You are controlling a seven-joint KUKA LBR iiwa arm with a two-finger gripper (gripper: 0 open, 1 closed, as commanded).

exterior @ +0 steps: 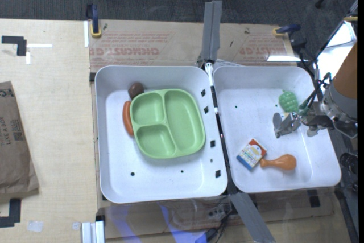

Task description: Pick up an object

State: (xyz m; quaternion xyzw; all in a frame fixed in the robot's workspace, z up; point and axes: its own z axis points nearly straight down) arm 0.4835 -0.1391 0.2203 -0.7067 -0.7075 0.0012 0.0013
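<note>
My gripper (pixel 296 127) hangs over the right bin (pixel 250 85), reaching in from the right. Its two grey fingers (pixel 278 125) stand apart, open, with only white bin floor between them. A green knobbly ball (pixel 288 101) lies just above and left of the gripper, close to it but not between the fingers. Below the gripper lie an orange drumstick-shaped toy (pixel 280 163) and a small colourful box (pixel 251 155), touching each other near the bin's front.
The left bin (pixel 114 168) holds a green divided plate (pixel 168 122), with a brown round object (pixel 135 90) and an orange sausage-shaped toy (pixel 127 117) tucked against the plate's left side. A grey divider (pixel 211 37) runs between the bins. A brown paper bag (pixel 14 139) lies far left.
</note>
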